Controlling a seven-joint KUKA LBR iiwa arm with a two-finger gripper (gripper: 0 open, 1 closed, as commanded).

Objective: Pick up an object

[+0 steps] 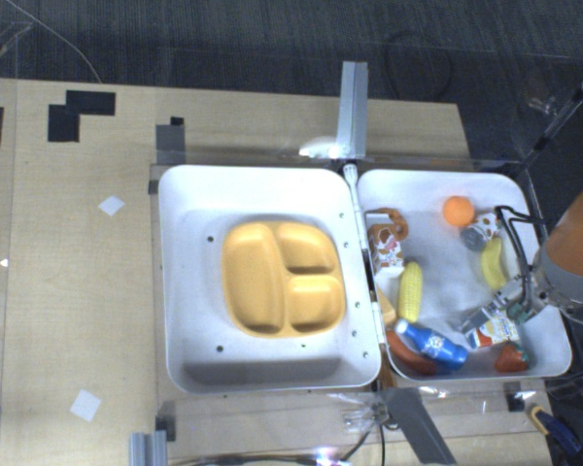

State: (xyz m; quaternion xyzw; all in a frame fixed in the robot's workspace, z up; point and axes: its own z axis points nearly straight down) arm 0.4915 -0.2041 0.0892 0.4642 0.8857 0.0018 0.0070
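Observation:
The right bin [449,278] holds several small objects: an orange ball [457,211], a banana [493,262], a corn cob [409,291], a blue bottle [434,345], a brown pretzel [390,223], a white and red packet [387,252] and a red fruit [512,359]. My gripper [496,312] reaches in from the right and hangs low over the bin's front right part. It is just above a small white and red carton [493,335], between the banana and the red fruit. The arm's wrist hides part of the bin's right wall.
The left bin [175,289] holds a yellow divided tray [282,278] in its middle. A grey and white toy [481,229] lies beside the orange ball. A metal post [353,115] stands behind the wall between the bins. Black cables [515,223] loop over the right bin's far corner.

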